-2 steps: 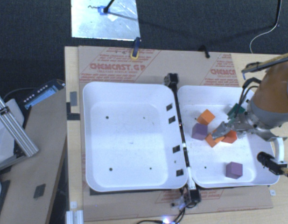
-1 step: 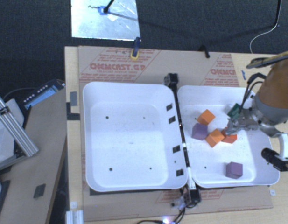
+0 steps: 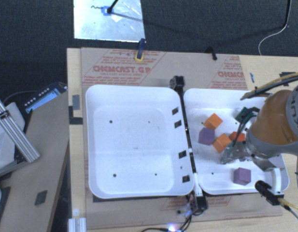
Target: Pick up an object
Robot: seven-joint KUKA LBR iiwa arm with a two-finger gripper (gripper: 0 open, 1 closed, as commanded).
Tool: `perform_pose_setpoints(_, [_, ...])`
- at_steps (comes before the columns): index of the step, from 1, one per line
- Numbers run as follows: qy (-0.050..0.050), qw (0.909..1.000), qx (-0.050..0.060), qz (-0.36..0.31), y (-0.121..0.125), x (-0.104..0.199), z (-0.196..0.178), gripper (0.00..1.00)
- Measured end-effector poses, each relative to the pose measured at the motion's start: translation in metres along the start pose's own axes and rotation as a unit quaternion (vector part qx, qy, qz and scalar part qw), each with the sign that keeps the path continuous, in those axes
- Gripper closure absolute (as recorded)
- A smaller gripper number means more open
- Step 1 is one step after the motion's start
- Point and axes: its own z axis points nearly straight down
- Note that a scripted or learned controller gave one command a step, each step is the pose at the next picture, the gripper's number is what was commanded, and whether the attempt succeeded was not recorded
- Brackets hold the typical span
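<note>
From my remote station I see two white bins side by side on the bench: the left bin [image 3: 134, 139] and the right bin [image 3: 206, 182], where the grey arm [image 3: 276, 124] with its orange band reaches in. Its gripper [image 3: 232, 154] sits low at the right bin's middle; whether it is apart or clamped I cannot tell. The task's small blocks are all in the right bin: a purple cube [image 3: 242, 176] near the front edge, another purple block [image 3: 206, 137] left of centre, an orange cube [image 3: 213, 121] behind it, an orange block [image 3: 221, 142] just beside the gripper.
</note>
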Motion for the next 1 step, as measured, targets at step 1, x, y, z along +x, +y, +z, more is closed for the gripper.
perform_pose_setpoints(1, [-0.001,1.0,-0.004,-0.005,0.0502,0.0377,-0.0046,1.0])
